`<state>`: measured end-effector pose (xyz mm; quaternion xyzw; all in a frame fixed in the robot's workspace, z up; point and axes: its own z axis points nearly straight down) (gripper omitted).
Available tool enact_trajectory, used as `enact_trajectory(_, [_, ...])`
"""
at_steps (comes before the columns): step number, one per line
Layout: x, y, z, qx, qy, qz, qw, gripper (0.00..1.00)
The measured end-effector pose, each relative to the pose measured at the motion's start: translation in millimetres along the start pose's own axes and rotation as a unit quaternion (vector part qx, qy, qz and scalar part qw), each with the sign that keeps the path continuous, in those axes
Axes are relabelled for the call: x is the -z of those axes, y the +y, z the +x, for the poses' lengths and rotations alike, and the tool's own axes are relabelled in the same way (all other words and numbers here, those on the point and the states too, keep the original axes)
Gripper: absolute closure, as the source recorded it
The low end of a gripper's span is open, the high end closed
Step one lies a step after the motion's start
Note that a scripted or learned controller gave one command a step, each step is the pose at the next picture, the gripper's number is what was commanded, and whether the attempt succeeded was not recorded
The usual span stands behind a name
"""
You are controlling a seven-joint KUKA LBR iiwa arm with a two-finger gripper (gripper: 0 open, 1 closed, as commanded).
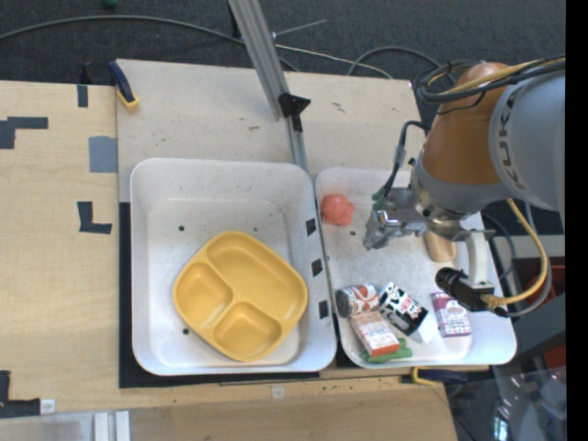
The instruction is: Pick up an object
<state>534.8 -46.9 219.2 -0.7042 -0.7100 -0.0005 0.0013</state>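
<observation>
Yellow plastic fills much of the left bin point(147, 246): a divided tray point(241, 294) lies flat there, alone, well apart from the arm. The right bin point(501, 343) holds the likely candidates for picking. A small pinkish-orange ball point(337, 209) sits near the dividing wall, and along the near edge lie a red-and-white packet point(360, 298), a black-and-white spotted item point(401, 308), an orange box point(377, 335) and a small purple carton point(450, 317), loosely clustered, probably so the program has varied targets. The gripper point(378, 232) hangs over bare bin floor between the ball and the cluster, touching none of them. Nothing shows between its fingers; whether they are spread or closed I cannot tell from this slant.
</observation>
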Motion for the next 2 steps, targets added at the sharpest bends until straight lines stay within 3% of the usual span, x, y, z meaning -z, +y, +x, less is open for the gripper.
enact_trajectory(2, [2.3,5.2,128.9,0.0,0.0,0.001,1.0,1.0])
